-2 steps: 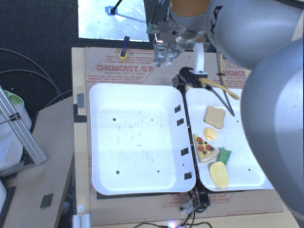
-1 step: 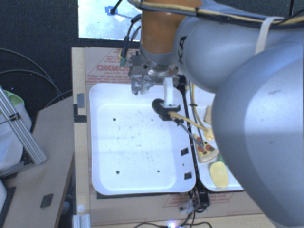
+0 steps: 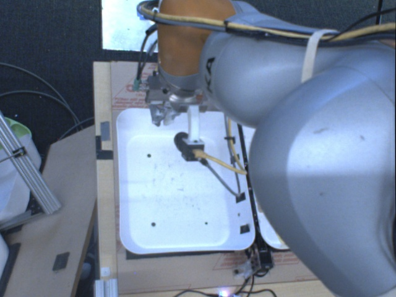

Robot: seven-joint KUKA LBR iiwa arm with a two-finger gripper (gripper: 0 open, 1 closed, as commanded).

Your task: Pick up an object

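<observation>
Tool point(image 3: 161, 117) over L bin point(image 3: 122, 190) far edge; grip state unclear, can't tell.

Toward the camera from the end effector point(image 3: 162, 117), the bare white floor of the left bin point(image 3: 167, 197) lies open. Just behind the end effector rises the bin's far wall point(image 3: 137, 111). To its right the arm point(image 3: 309, 141) looms over the right bin point(image 3: 272, 237), barring passage.
</observation>
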